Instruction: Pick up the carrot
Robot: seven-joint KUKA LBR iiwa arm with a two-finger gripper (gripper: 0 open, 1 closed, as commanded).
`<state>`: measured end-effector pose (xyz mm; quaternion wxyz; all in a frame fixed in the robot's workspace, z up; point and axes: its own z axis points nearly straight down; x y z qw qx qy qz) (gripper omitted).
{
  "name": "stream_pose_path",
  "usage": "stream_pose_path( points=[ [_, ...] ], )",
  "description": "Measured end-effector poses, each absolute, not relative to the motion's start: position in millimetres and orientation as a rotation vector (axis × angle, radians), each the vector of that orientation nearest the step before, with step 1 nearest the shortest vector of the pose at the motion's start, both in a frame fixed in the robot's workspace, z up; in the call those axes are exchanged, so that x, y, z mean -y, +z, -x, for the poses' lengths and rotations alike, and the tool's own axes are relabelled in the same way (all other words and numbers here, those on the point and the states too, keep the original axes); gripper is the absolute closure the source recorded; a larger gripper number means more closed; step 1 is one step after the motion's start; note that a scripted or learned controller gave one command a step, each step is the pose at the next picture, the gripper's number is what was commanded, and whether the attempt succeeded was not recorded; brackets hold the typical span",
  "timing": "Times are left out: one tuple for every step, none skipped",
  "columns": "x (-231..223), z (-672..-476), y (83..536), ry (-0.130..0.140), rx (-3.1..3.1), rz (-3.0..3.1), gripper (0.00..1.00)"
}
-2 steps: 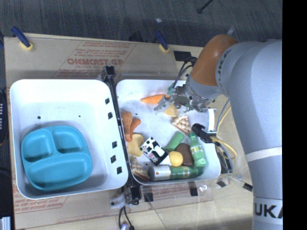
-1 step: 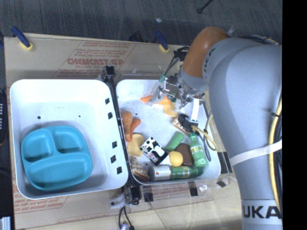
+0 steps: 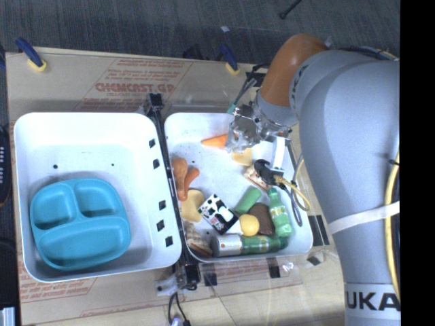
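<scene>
**Carrot at the end effector in the right bin**

The carrot (image 3: 215,140), a smooth orange cone lying on its side, sits in the upper part of the right bin (image 3: 204,123), its thick end touching the metallic end effector (image 3: 239,136). Whether the end effector is clenched or released cannot be told. Above it curves the rounded grey arm (image 3: 346,134) with its glossy orange band (image 3: 285,63).

Lower in this hard white plastic bin lies a jumble: a black-and-white cow-patterned block (image 3: 218,212), a green bottle (image 3: 279,216), a shiny can (image 3: 228,244) and a tan drumstick shape (image 3: 182,174).

The left bin (image 3: 81,131) holds a matte blue compartment tray (image 3: 80,221) with rounded corners. Both bins rest on a cardboard-covered table (image 3: 129,80).
</scene>
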<state>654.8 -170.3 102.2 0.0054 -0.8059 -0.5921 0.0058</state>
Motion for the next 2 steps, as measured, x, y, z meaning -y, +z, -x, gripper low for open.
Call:
stream_pose_path(
  points=[
    [197,-597.7,92,0.008,2.489,1.906,1.00],
    [105,-622.8,155,0.000,2.669,1.656,1.00]
  ],
)
